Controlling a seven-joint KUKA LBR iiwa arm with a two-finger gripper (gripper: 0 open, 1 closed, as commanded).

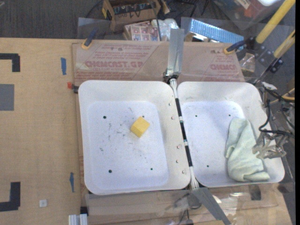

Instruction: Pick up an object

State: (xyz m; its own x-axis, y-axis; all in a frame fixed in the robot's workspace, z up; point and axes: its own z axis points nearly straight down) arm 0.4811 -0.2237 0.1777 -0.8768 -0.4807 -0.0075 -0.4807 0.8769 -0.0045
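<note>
- In the camera view, taking the divider (183, 139) between the bins as my landmark, I count two white bins: the left bin (89, 125) on one side of it and the right bin (211, 97) on the other.
- The only writing I can read is red print on the brown-papered sheet (122, 62) beyond the divider's far end. It looks like "CHEMCAST GP". A second print of the same kind sits on the other side of the divider line, too faint for me to read in full.
- Left of the divider, near the middle of the left bin, lies one yellow block (140, 126), standing alone on the speckled floor.
- Right of the divider, against the far right wall of the right bin, lies one pale green cloth (241, 149), crumpled.
- The gripper (268, 149) is further right of the divider again, at the cloth's right edge, over the bin rim. I cannot tell whether the pincer is apart or together, and I see nothing held in it.
- I count two orange clamps (87, 43) on the sheet's far corners, one either side of the divider line.
- Well left of the divider, on the bench, I count two blue tape strips (63, 65).
</note>
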